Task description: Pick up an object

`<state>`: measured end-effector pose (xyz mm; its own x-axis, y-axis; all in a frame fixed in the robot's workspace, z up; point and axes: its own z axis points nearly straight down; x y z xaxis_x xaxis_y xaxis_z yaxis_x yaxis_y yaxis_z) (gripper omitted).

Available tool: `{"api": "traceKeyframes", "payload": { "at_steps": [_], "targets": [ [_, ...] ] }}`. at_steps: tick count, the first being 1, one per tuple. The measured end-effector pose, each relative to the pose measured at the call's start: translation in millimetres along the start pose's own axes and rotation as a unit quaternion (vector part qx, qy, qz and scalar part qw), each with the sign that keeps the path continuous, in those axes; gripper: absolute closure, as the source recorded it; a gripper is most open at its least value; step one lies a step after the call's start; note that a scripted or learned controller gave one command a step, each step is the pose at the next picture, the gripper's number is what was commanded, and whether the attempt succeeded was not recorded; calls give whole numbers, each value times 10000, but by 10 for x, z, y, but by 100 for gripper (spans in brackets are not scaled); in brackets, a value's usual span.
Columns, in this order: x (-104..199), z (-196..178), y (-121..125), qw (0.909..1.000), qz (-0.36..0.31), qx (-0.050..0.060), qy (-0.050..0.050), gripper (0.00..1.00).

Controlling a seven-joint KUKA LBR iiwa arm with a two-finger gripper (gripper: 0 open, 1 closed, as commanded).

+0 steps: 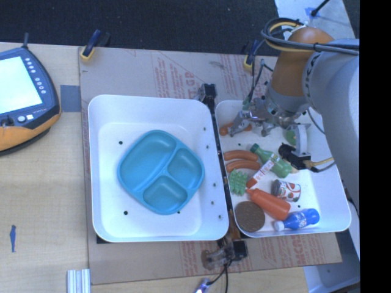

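**End effector over the rear of the right bin, nothing held**

You will find the end effector [264, 119] low at the far end of the right bin [339, 207], below the orange wrist band. Its two fingers stand parted, and nothing shows between them, so treat it as empty.

Working outward, a small orange piece [226, 128] lies just beside the end effector, on the side toward the left bin. The green bottle [272, 162] is the nearest larger candidate: it lies just nearer the camera than the end effector, its long axis running diagonally, cap toward the rear. The sausages [241, 160] lie beside it toward the divider, long axis across the bin. The orange bottle [269, 203], the small can [287, 190], the brown disc [250, 217] and the blue bottle [297, 219] sit further forward, well apart from the end effector.

The left bin [98, 163] carries a blue divided plate [160, 171].

Judged from this, expect a short move toward the camera, with the fingers turned across the green bottle's diagonal axis
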<state>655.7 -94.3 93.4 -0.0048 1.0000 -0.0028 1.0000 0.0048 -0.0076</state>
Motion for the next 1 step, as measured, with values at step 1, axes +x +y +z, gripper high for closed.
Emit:
{"api": "traceKeyframes", "payload": {
  "at_steps": [1],
  "targets": [
    [-5,-98,1,10000,-12,8,2,100]
  ]
}}
